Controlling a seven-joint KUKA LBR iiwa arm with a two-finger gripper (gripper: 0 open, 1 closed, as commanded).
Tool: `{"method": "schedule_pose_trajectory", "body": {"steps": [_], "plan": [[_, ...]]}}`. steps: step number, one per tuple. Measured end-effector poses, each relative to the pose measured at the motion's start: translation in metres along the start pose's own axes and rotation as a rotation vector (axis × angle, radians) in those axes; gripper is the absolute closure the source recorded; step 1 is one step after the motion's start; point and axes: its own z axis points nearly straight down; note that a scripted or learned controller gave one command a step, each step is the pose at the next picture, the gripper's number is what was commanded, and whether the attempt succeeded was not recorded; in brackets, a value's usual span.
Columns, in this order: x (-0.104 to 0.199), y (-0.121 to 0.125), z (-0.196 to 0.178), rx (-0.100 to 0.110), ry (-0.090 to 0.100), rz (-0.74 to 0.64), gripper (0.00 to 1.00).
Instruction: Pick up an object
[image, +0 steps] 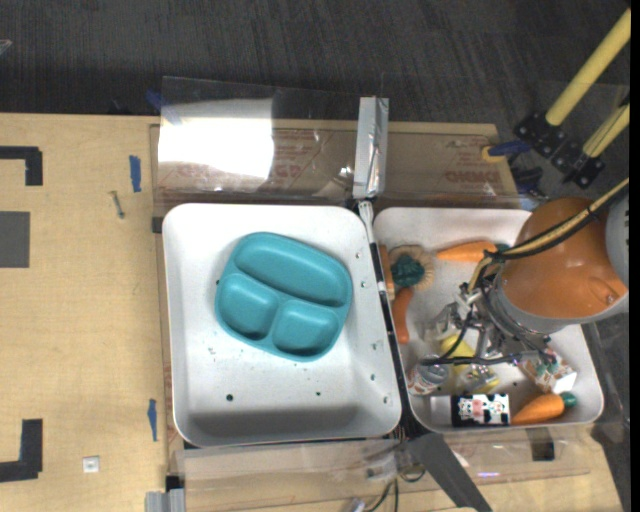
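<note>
— While the arm reaches in from the right, where is the gripper (466, 335)?
— Low over the middle of the right bin (432, 298), among the clutter; the arm's orange band (560, 265) covers part of that bin's right side.
— Released, or clenched on something?
— I cannot tell; the metal parts and small items blur together there.
— What could it pick up?
— One carrot (462, 253) lies near the far wall, beside a teal toy (407, 270); a second carrot (538, 407) lies at the near wall, just beside a black-and-white block (482, 408); something yellow (455, 345) sits close under the gripper, too small to name.
— And the left bin (200, 390)?
— It holds a teal divided plate (283, 293), lying flat, well apart from the gripper.
</note>
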Motion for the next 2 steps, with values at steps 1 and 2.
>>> {"method": "schedule_pose_trajectory", "body": {"steps": [1,2], "plan": [[-0.0024,0.0035,0.0004,0.003,0.003,0.011,0.0],[0.0008,0.0022,0.0001,0.004,0.002,0.119,0.0]]}}
